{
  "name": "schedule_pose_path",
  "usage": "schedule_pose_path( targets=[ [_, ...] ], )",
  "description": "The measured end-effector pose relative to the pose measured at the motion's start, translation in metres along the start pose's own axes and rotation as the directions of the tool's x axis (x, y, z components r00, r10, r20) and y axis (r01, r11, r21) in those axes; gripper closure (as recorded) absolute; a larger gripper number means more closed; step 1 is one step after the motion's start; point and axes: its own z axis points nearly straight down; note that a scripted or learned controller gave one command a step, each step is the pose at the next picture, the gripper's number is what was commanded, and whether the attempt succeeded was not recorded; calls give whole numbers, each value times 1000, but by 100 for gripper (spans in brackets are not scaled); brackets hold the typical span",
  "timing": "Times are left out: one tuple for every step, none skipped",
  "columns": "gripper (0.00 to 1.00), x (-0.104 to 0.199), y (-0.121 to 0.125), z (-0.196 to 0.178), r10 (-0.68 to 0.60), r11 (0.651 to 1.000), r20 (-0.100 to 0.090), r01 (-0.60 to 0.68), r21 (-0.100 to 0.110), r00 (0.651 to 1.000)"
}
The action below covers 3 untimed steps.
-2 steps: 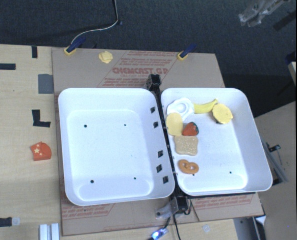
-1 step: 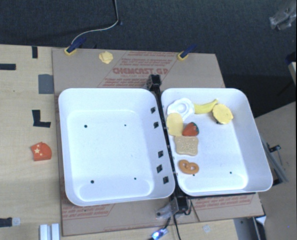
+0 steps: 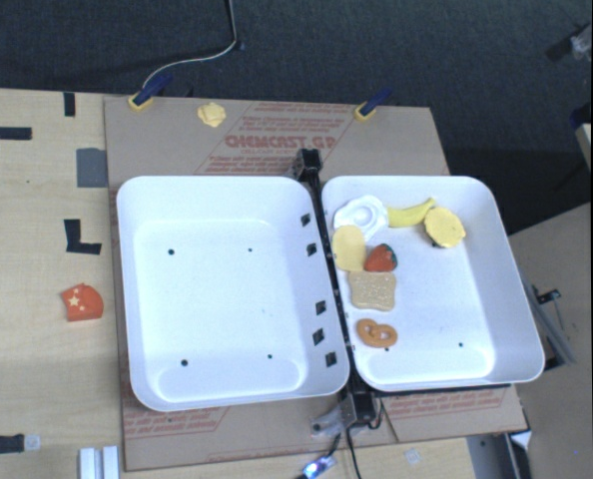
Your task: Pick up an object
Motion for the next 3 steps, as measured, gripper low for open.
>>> schedule_pose_path(
  targets=[
    [100,28,-35,176,-1,1000,-8,1,19,1000],
    [100,125,-36,94,-10,1000,-4,10,-3,1000],
    [100,106,-16,-4,-4,1000,-2,4,-6,1000]
  ],
)
